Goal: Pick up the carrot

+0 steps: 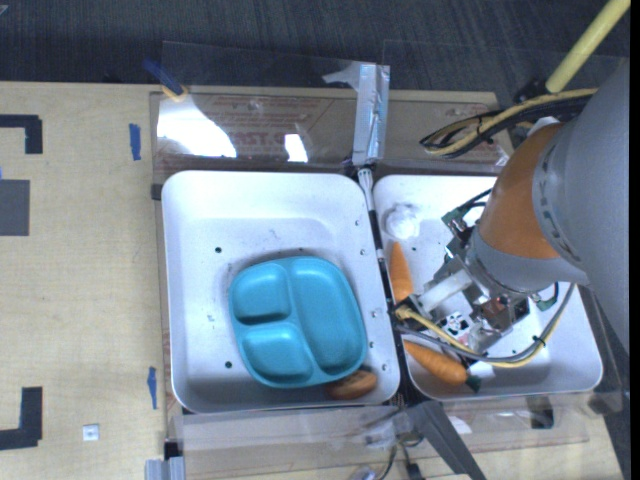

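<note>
Low in the right bin [585, 368], at the gripper [452, 316]: buried under wrist housing and a loose yellow cable [520, 358], so cannot tell how wide open or how far closed, nor whether gripping anything. No sign of orange clamped there.

Just below, toward the view's left, close against the cable loop: the carrot [436, 362], lying flat near the bin's near wall, one end by the divider between the bins. Just above it, along that same divider: a second orange piece [400, 271], lying lengthwise and easily mistaken for the target. Beyond that, a small white object [402, 222] near the far corner.

Likely trouble, judged from this layout:
- Closing on the wrong orange piece, with both so near.
- Snagging or pinching the cable instead of the carrot.
- Catching only one narrow end and losing it on the lift.
- Shoving the carrot harder into the corner between near wall and divider, leaving no room for a grip on either side.
- Scraping the bin floor or wall on the way down.

Farther out, in the left bin [200, 268]: a blue divided plate [297, 320] and a brownish item [352, 384] tucked at its near edge, both well apart from the action and unlikely to interfere. Around both bins, pale tabletop [70, 268].
</note>
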Controlling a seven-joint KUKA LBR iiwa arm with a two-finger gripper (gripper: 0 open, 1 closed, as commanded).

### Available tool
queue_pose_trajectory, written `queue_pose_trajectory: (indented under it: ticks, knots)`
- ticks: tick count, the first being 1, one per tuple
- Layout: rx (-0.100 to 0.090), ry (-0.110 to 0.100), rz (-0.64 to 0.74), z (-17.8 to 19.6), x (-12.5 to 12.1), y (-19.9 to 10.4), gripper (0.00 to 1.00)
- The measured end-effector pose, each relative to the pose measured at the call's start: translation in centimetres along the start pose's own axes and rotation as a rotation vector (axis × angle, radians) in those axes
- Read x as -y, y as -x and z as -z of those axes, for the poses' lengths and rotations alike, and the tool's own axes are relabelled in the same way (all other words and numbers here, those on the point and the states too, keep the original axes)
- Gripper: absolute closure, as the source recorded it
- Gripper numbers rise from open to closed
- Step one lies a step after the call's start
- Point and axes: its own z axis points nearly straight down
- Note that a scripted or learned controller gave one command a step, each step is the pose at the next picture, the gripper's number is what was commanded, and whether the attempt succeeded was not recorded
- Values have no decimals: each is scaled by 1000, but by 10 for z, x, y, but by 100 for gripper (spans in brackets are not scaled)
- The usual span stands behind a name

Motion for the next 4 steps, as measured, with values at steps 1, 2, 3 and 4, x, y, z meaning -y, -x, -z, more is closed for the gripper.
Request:
queue_pose_trajectory:
  ticks: [1, 2, 3, 4]
  knots:
    - [4, -1, 4, 7, 1, -1, 100]
    - [-3, 3, -197, 0, 9, -102, 100]
    - [-4, 3, -199, 1, 8, -102, 0]
    - [1, 0, -205, 0, 13, -18, 0]
